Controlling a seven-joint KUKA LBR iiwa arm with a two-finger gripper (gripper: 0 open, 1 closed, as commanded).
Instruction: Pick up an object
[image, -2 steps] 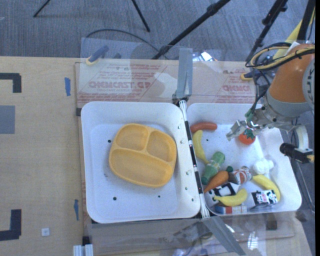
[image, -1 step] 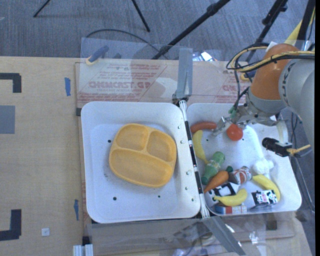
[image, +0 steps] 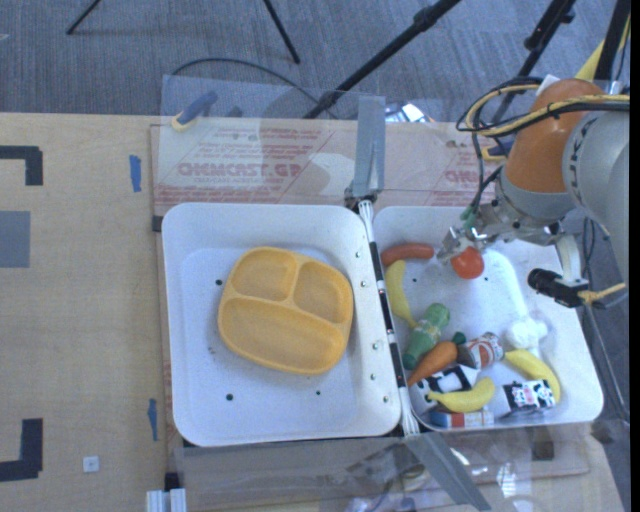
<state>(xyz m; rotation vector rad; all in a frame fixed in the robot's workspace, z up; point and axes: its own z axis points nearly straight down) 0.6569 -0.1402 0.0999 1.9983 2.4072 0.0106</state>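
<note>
My gripper (image: 462, 240) hangs over the back of the right bin (image: 575, 345), reaching in from the right. A small red tomato (image: 467, 264) sits right below its tip, touching or nearly touching it; whether it is gripped is unclear. A red sausage (image: 408, 251) lies just left of the gripper, with a yellow banana (image: 397, 291) in front of it along the bin's left wall.
The front of the right bin holds a green bottle (image: 425, 335), a carrot (image: 437, 360), a small can (image: 484, 350), two more bananas (image: 462, 398) (image: 531, 365) and black-and-white toys (image: 526, 396). A yellow divided plate (image: 287, 308) lies in the left bin (image: 190, 300).
</note>
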